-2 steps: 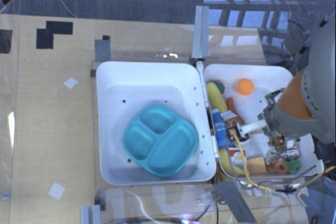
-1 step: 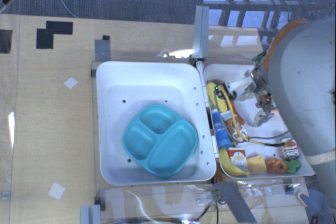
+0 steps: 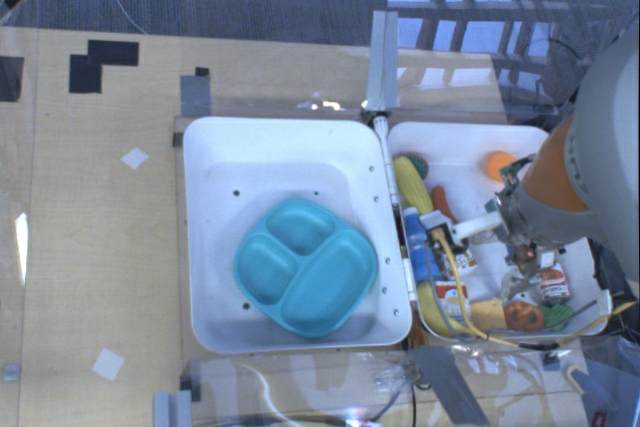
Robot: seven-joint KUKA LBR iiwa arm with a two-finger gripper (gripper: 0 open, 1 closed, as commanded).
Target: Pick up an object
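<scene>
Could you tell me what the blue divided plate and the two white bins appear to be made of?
The blue divided plate looks like moulded plastic: one even turquoise colour, rounded compartments, a soft matte sheen. The left bin and right bin look like thin formed plastic too, white and smooth with rounded corners, though that is uncertain.

Two white bins (image 3: 200, 215), one blue divided plate (image 3: 305, 265), one corn cob (image 3: 412, 183).

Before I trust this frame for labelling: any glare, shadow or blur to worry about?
Camera view: bright glare on the bench edge above the left bin; soft shadow under the blue plate; the arm is large and soft-edged, hiding part of the right bin.
</scene>
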